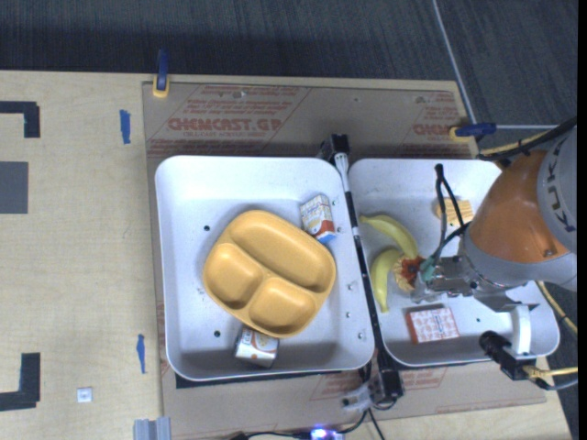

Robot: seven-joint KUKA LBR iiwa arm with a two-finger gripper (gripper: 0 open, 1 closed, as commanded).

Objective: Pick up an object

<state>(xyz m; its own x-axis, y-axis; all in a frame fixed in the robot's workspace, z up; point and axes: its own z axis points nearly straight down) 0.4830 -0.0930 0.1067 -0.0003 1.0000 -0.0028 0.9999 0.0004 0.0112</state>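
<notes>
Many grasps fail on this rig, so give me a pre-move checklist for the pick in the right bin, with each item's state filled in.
1. Gripper is over the right bin: ok.
2. A target lies near it: ok, the bananas sit just beside it, toward the left bin.
3. Something is between the fingers: cannot tell, the wrist hides them.
4. Flat card lies apart from the bananas: ok.
5. Cable crosses the bin above the gripper: not ok, it could snag.
6. Yellow tray and small cartons lie in the left bin, away from the arm: ok.
</notes>
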